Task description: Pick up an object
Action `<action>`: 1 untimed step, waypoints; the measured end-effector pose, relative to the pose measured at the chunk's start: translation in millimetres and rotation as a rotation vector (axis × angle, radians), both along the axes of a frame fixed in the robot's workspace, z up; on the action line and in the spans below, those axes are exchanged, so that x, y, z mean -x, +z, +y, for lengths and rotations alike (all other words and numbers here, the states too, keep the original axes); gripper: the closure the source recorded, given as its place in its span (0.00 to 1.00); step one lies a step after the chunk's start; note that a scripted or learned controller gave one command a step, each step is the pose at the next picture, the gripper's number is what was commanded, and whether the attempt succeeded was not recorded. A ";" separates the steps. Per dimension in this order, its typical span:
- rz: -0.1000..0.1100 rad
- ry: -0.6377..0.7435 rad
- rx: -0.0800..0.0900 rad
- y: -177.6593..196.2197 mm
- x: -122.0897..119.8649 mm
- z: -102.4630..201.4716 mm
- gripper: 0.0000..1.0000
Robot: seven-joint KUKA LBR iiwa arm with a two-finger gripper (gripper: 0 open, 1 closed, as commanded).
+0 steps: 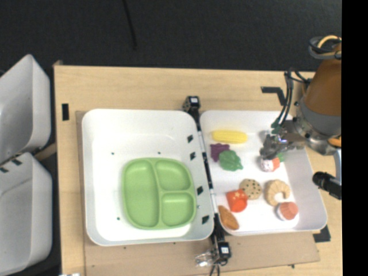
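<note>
My gripper hangs low over the right bin, at its right middle. Directly under its tip lies a small red and white toy, touching or nearly touching it. To the left are a yellow corn cob, purple grapes and a green leafy piece. Nearer the front lie a cookie, a red pepper piece, a tan pastry, a pink and white piece and an orange-brown bread roll.
The left bin holds a green divided plate. The grey arm with its orange band reaches in from the right over the bench edge. Black clips sit along the seam between the bins.
</note>
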State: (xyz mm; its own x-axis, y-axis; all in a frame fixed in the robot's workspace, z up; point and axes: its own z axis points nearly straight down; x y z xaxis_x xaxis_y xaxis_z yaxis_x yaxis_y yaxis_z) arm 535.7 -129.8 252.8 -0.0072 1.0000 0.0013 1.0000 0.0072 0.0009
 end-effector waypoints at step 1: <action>0.001 0.000 0.000 0.3 -0.6 62.2 1.00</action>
State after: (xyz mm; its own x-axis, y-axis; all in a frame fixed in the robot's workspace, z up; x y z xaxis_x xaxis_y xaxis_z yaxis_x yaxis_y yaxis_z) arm 536.3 -67.6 253.2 -0.0073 1.0000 0.0010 1.0000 0.0073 -0.0001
